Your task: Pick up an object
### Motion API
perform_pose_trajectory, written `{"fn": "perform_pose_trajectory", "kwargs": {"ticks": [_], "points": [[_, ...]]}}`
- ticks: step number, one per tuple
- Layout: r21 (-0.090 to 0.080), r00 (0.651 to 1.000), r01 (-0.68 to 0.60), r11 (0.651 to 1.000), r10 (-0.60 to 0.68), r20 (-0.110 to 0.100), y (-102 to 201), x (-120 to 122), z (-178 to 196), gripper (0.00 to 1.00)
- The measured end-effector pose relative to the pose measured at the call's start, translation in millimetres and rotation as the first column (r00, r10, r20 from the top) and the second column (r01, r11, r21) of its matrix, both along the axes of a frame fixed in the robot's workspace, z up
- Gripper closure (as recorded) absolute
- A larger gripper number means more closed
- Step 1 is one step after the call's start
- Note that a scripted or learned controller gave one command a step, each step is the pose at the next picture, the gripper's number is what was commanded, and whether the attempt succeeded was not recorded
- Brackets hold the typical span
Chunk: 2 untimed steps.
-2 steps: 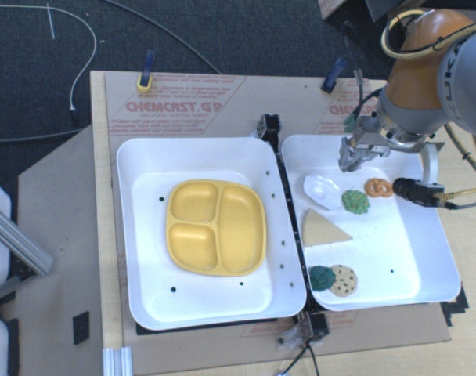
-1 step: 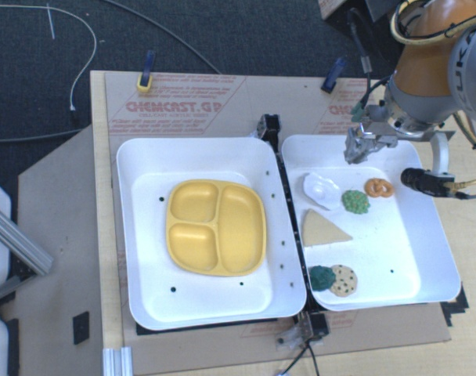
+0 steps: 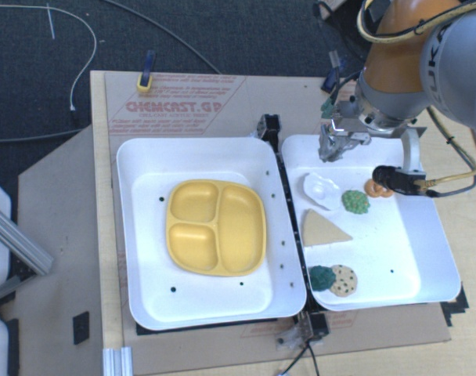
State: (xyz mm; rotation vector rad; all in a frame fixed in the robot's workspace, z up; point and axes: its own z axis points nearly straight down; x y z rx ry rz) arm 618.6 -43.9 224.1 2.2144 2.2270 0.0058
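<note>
A: Looking down from the fixed camera, what is on the bench?

B: Two shallow white bins side by side. The left bin point(image 3: 136, 210) holds a yellow divided plate point(image 3: 217, 227), lying flat near its middle. The right bin point(image 3: 426, 265) holds the small things: a white crumpled piece point(image 3: 322, 189), a green bumpy piece point(image 3: 355, 202), an orange piece point(image 3: 376, 188) partly behind a black fitting, a pale wedge point(image 3: 322, 229), a dark green piece point(image 3: 322, 276) and a speckled cookie point(image 3: 344, 280) touching it.

A: And the arm?

B: It reaches in from the right, orange band up top, and the gripper point(image 3: 332, 149) hangs over the far left corner of the right bin, just above the white crumpled piece. Its fingers point down, and nothing sits between them.

A: Open or closed?

B: I cannot tell; the fingers are too small and too shadowed to read the gap.

A: So which object is it after?

B: My guess is the white crumpled piece, since it lies nearest below the gripper. The small objects are spread apart, which should leave room for the fingers. The pair at the near edge touch each other, which would make a clean grasp harder there.
</note>
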Motion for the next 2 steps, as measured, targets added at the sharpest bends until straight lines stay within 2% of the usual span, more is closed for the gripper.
{"fn": "perform_pose_trajectory", "kwargs": {"ticks": [1,2], "points": [[0.001,1.0,-0.001,1.0,0.001,0.0,56,0,12,1.0],[-0.001,1.0,0.002,1.0,-0.002,-0.006,107,-8,1,1.0]]}}
